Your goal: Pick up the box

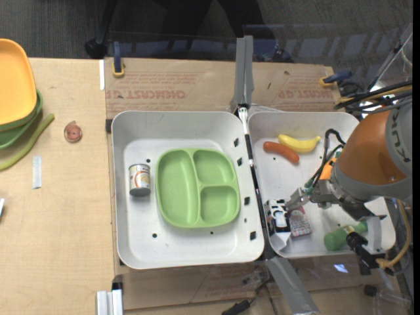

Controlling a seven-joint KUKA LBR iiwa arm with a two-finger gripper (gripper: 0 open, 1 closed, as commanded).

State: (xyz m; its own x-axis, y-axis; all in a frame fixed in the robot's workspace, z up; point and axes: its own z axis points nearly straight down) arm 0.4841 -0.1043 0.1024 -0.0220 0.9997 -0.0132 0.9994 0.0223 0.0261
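The gripper [287, 209] sits low in the right bin [341, 120], near its left wall; whether it is apart or together cannot be told. The box [300, 224] lies flat just beside it, toward the bin's front. A green object [336, 239] lies farther right. A banana [298, 141] and a red sausage-shaped item [281, 151] rest at the rear. The left bin [131, 241] holds a green divided tray [197, 188] and a can [139, 179].
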